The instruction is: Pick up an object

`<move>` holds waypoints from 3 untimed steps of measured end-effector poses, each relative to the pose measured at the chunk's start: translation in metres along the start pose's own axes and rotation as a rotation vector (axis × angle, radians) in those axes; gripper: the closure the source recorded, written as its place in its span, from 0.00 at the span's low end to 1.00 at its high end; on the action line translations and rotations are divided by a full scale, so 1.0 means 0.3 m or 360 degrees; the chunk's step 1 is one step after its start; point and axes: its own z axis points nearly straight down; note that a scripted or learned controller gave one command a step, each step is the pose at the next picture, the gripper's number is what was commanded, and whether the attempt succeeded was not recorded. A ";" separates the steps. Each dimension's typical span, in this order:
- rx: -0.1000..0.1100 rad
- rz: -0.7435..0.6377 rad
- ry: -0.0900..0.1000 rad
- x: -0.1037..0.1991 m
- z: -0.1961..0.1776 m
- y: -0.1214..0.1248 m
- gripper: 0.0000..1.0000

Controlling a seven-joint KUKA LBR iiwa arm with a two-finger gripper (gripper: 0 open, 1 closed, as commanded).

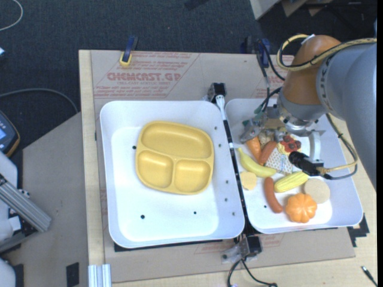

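Observation:
The right white bin holds a heap of toy food: a yellow banana, an orange carrot, a red sausage, a corn cob, an orange pumpkin, a pale round piece and a pale yellow slice. My gripper is lowered into the back of this heap, above the carrot and a red and white piece. The wrist and orange band hide its fingers.
The left white bin holds a yellow three-compartment tray. Both bins rest on a cardboard sheet with clamps at its back edge. The grey arm covers the right bin's back right corner. Cables loop around the wrist.

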 end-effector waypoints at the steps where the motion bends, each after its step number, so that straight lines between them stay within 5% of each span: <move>1: 0.0004 0.0002 0.0000 -0.003 -0.045 0.000 1.00; 3: -0.0020 -0.0001 -0.0004 0.017 -0.386 -0.012 1.00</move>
